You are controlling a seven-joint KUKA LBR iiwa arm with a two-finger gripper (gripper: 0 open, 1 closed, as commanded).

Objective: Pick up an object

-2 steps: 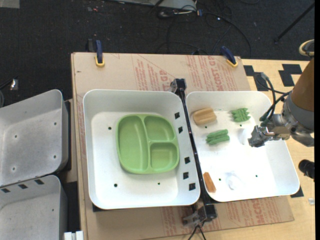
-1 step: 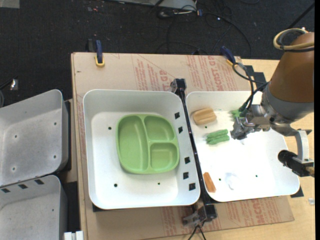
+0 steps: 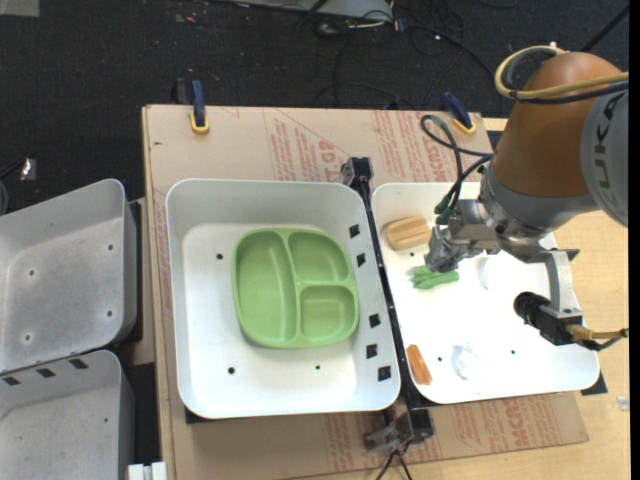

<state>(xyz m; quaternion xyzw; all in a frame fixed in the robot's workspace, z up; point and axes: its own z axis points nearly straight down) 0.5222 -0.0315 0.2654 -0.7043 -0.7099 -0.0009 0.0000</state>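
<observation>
Left bin [image 3: 190,268]: we see a green divided plate [image 3: 296,287] lying flat in the middle, well apart from the arm; we judge it too broad and shallow for a two-finger pinch, so it is no likely target.
Divider [image 3: 378,268]: the two bins sit rim against rim, which keeps both within the arm's reach.
Right bin [image 3: 520,368]: a tan bread roll [image 3: 405,232] lies near the upper left corner; a small orange sausage [image 3: 419,365] sits low by the left wall; a green leafy piece [image 3: 434,279] lies between them.
Gripper [image 3: 444,258]: it hangs directly over the green leafy piece, touching or just above it; we cannot tell how far apart it stands, nor whether it has hold of anything.
Arm [image 3: 560,138]: it leans in from the right, wrist tipped down over that piece, which we take as the pick in hand.
</observation>
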